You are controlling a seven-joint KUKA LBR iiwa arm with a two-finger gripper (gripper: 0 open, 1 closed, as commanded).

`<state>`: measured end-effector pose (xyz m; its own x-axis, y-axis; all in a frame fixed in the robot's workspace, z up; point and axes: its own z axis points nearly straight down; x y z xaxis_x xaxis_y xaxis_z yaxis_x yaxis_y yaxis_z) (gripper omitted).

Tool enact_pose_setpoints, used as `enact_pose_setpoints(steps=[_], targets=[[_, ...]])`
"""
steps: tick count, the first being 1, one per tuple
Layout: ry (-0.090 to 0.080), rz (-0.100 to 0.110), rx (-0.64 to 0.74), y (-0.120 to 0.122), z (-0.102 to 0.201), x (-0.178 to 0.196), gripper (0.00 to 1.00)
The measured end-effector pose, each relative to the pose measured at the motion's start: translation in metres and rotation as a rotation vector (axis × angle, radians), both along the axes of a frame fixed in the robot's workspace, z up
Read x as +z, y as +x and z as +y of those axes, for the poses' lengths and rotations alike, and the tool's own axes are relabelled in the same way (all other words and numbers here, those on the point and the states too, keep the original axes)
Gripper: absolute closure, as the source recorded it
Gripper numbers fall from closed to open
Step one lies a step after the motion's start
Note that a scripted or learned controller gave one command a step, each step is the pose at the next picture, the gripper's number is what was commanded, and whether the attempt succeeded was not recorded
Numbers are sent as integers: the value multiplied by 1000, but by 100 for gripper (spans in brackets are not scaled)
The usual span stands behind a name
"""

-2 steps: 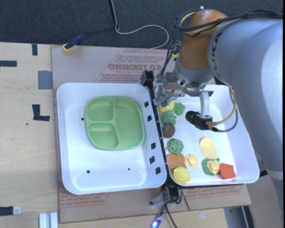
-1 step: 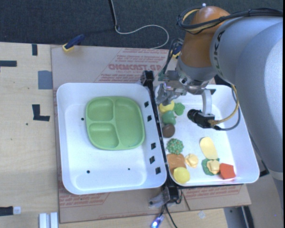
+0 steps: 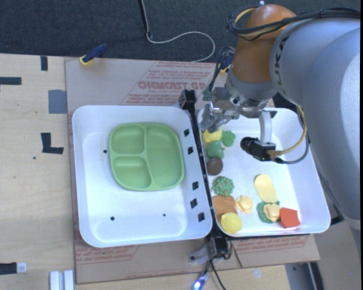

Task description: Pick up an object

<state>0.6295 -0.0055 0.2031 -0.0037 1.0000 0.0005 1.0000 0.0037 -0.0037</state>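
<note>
My gripper (image 3: 213, 124) hangs over the left edge of the right bin (image 3: 302, 180), just above a small yellow piece (image 3: 212, 136) and a green piece (image 3: 228, 139). Nothing is visibly between its fingers. Below them in that bin lie a darker green piece (image 3: 215, 150), a brown ball (image 3: 215, 166), a broccoli floret (image 3: 222, 185), an orange block (image 3: 224, 205), a yellow lemon (image 3: 231, 223), a pale yellow oval (image 3: 265, 188) and a red block (image 3: 289, 217).
The left bin (image 3: 91, 180) holds a green divided plate (image 3: 147, 156). A black divider with clips (image 3: 195, 162) runs between the bins. The grey arm with its orange band (image 3: 260, 35) reaches in from the upper right, cables hanging beside it.
</note>
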Motion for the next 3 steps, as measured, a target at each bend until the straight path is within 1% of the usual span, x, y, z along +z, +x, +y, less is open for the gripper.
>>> enact_pose_setpoints(steps=[1,3], targets=[[2,-4,4,6,65,13,100],[0,1,1,6,62,32,100]])
